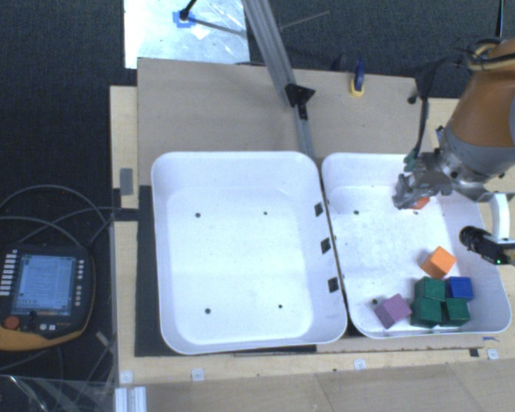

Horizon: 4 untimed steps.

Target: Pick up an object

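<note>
— Where is the gripper [415, 199] and what are its fingers [404, 195] doing?

— It hangs over the far half of the right bin [360, 178], at the end of the grey arm [489, 118] with the orange band. The fingers are drawn in on a small red-orange piece [421, 202], which sits right at their tips, pinched between them.

— What does that piece look like?

— Only a sliver of it peeks out under the grey metal: bright, red leaning to orange, with no visible markings. Its full shape is hidden by the fingers, so I cannot say whether it is a cube.

— And the rest of the bin?

— Everything else lies well apart from the fingers, toward the bin's near rim. Closest to them is an orange block [441, 260], tilted on a corner. Beyond it, farther from the fingers, a blue block [459, 288] touches a cluster of green blocks [429, 303]. A purple block [393, 310] lies just beside the green ones, on the side toward the other bin.

— And that other bin?

— The left bin [167, 230] is off to the side of the fingers, away from the arm, across the shared rim where the two bins meet
</note>
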Available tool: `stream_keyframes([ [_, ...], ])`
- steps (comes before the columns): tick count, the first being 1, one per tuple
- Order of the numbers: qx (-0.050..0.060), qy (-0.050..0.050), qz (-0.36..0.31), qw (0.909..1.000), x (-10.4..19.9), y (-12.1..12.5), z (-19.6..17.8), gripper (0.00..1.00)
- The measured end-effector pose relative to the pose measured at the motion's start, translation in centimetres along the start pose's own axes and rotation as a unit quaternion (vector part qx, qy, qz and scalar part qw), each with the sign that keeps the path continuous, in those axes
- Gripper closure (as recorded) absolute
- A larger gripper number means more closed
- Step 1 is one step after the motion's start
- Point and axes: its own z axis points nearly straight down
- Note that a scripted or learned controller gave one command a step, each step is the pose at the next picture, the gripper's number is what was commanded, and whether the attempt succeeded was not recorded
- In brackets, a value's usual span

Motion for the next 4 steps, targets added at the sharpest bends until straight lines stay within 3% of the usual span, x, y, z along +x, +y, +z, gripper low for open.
stream_keyframes([
  [1,0.0,0.0,0.0,1.0,0.0,0.2,-5.1,1.0],
  [4,0.003,0.002,-0.004,1.0,15.3,-4.2,-3.6,1.0],
])
